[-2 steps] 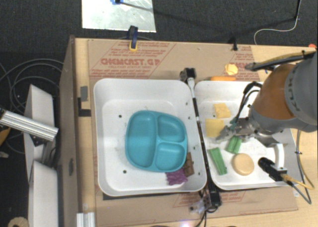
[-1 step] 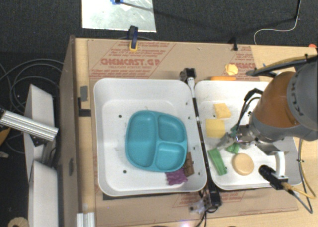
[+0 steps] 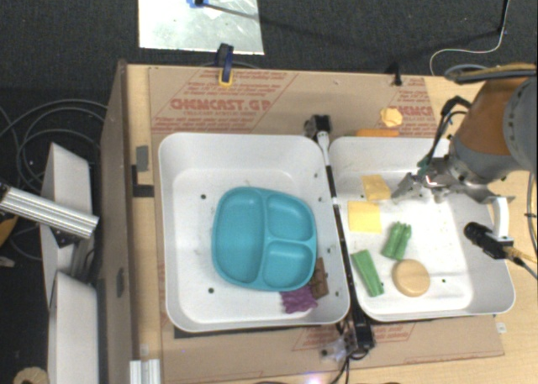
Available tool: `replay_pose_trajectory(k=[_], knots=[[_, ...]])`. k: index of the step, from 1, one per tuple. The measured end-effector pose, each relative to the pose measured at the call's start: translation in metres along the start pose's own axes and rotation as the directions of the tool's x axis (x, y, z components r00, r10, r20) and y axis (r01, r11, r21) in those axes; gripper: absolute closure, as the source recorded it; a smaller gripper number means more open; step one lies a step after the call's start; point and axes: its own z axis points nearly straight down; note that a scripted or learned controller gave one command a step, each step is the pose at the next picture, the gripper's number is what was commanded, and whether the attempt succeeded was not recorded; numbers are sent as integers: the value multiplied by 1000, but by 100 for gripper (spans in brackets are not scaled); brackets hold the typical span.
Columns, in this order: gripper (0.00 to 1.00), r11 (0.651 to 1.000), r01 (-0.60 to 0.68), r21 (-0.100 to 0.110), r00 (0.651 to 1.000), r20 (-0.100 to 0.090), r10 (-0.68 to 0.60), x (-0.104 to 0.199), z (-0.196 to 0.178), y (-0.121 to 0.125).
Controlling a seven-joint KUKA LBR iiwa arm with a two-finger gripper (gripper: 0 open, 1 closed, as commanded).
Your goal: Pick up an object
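Note:
My gripper (image 3: 424, 184) hangs over the back of the right bin (image 3: 487, 294), with the grey and orange arm reaching in from the right. Just left of it lies a small yellow block (image 3: 375, 186), and a larger pale yellow block (image 3: 364, 217) sits a little nearer. Closer to the front are a short green piece (image 3: 396, 240), a long green stick (image 3: 366, 272) and a round tan disc (image 3: 412, 278). Nothing shows held in the gripper.
The left bin (image 3: 189, 172) holds a blue divided plate (image 3: 264, 239), with a purple item (image 3: 297, 299) and a brown piece (image 3: 320, 281) at its front edge. A black fitting (image 3: 483, 239) sits at the right bin's right side. Small orange and yellow bits (image 3: 388, 119) lie on the cardboard behind.

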Motion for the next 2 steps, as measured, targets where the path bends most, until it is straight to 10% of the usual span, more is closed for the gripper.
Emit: replay_pose_trajectory(k=[2], knots=[[0,1000,-4,16,1000,-8,4,46,27,-85]])
